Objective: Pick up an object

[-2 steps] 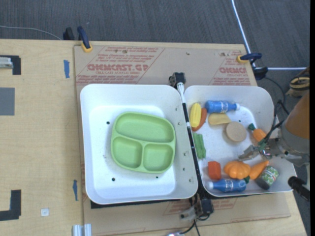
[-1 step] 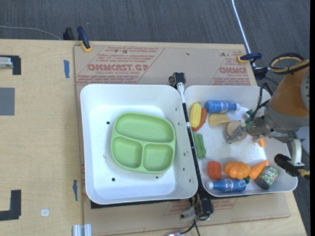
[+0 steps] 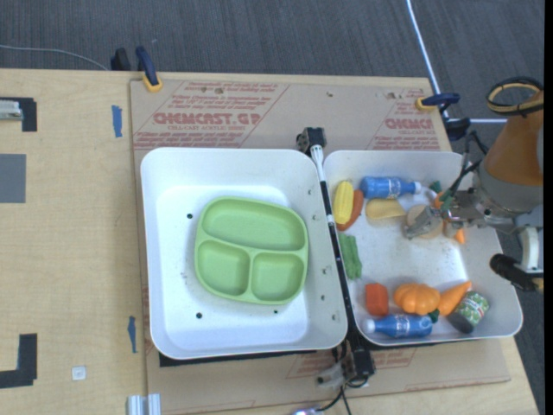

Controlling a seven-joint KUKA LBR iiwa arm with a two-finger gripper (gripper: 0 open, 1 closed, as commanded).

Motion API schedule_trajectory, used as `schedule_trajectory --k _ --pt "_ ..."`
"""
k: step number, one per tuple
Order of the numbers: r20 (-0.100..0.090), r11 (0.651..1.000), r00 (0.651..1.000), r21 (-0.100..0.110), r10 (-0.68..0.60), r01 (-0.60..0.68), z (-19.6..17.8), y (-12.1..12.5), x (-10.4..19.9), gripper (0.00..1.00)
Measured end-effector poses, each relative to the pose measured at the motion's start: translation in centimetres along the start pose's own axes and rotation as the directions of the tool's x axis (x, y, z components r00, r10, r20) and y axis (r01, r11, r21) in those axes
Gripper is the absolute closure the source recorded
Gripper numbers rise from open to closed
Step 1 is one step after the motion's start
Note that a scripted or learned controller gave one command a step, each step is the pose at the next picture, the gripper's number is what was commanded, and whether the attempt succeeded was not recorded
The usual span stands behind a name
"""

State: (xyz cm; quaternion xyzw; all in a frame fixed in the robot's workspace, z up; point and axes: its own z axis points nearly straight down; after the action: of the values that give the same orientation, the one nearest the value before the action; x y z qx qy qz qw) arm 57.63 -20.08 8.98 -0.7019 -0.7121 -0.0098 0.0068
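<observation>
On the desk (image 3: 69,232), the left bin (image 3: 164,258) carries a green divided plate (image 3: 251,251); the right bin (image 3: 501,318) holds the toys: corn (image 3: 344,202), a blue bottle (image 3: 389,186), a green strip (image 3: 350,256), a small pumpkin (image 3: 416,298). The end effector (image 3: 425,221) sits low at the far right, by the yellow piece (image 3: 385,210); whether it is wide or narrow I cannot tell, and nothing looks lifted. The grasp seems undone. The bin's middle offers open room; the right wall crowds the arm.

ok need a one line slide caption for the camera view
KUKA arm's gripper reaches into the right bin of toy food; a green divided plate sits in the left bin.
</observation>
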Motion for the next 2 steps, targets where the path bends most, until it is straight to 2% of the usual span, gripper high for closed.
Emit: schedule_trajectory --k 1,2 --pt "-0.013 1.0 1.0 0.022 0.004 -0.004 0.1 2.8 -0.5 0.0" --pt "-0.007 1.0 1.0 -0.002 -0.004 0.004 0.1 1.5 -0.5 0.0"
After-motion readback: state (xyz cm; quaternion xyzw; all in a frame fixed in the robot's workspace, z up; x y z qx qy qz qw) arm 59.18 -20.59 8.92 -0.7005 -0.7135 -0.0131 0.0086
